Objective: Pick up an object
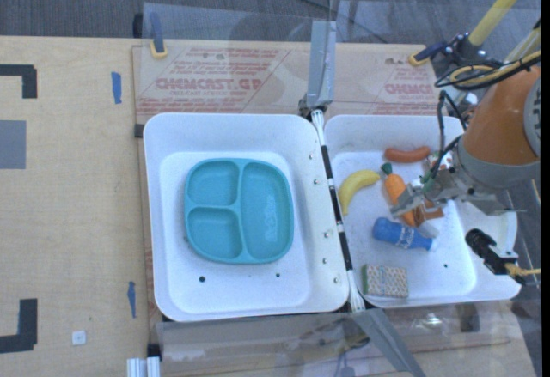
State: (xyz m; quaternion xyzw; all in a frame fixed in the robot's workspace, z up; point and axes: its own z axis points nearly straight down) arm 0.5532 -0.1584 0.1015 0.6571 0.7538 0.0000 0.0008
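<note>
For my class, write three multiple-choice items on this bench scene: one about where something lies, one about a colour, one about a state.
1. Where does the teal divided plate lie?
A. In the left bin
B. In the right bin
C. On the wooden bench

2. What colour is the bottle lying in the right bin?
A. Green
B. Blue
C. White

3. How does the banana lie?
A. Standing on end
B. On the plate
C. Flat on the bin floor, near the carrot

Answers: 1 A, the plate sits in the left bin. 2 B, the bottle below the hand is blue. 3 C, the banana lies flat on the white floor, left of the carrot.
</note>
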